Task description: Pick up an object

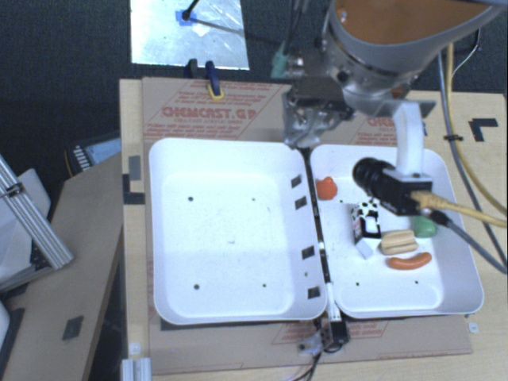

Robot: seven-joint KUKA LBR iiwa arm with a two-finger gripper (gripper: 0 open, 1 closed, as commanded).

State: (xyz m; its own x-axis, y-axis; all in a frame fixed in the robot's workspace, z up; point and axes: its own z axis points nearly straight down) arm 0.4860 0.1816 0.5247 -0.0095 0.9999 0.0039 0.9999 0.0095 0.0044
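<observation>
Objects for picking lie in the right bin (456, 292): an orange piece (326, 186) at about ten o'clock, a black-and-white checkered block (366, 219) at centre, a tan roll (398, 242) and red sausage (409, 260) toward four o'clock, and a green piece (425, 228) at three. The pincer (305, 136) hangs over the bins' top edge at twelve o'clock; whether it is spread cannot be told. The left bin (171, 292) shares the desk (131, 117).

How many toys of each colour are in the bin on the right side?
Orange: 1, the small orange piece
Red: 1, the red sausage
Tan: 1, the tan bun
Green: 1, the green piece
Black and white: 1, the checkered block
Total: 5
</observation>
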